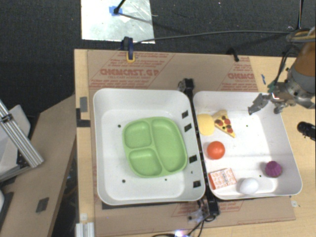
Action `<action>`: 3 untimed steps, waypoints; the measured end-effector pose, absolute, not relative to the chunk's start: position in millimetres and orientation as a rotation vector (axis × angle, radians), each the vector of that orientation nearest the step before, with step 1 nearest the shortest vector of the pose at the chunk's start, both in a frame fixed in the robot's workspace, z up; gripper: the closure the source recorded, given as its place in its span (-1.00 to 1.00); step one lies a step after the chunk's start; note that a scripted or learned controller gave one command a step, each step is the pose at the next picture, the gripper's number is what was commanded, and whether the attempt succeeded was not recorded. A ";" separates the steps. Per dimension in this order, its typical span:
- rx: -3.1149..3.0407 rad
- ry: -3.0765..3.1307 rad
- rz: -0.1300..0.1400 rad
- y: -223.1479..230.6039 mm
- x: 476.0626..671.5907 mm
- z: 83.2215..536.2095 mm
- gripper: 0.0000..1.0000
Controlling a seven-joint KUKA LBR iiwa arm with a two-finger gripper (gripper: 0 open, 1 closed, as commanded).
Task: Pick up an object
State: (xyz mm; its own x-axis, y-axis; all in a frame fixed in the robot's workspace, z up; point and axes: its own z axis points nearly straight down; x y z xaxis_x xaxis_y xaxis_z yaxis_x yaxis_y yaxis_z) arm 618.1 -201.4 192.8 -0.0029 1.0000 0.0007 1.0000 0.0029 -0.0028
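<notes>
The right bin (256, 132) holds several small items: a yellow round piece (206, 124), a pizza slice toy (224, 123) touching it, an orange-red ball (215, 150), a red and white packet (222, 178), a white egg (248, 185) and a purple ball (273, 169). My gripper (266, 106) hangs over the far right part of this bin, open, with nothing between its fingers. It is well right of the pizza slice and apart from every item.
The left bin (111, 132) holds a green three-compartment tray (154, 146). A black divider with clips (192, 132) runs between the bins. Bare white floor of the right bin lies under and in front of the gripper.
</notes>
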 end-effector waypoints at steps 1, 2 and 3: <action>-2.216 -2.223 0.002 -197.0 618.2 130.6 -1.00; -2.217 -2.224 0.001 -196.1 618.1 82.1 -1.00; -2.220 -2.230 -0.004 -196.7 620.4 96.3 1.00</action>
State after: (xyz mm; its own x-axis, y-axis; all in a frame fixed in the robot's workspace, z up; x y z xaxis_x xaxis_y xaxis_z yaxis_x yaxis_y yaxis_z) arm 620.4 -196.7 96.3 -0.0045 1.0000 -0.0019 1.0000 0.0045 0.0058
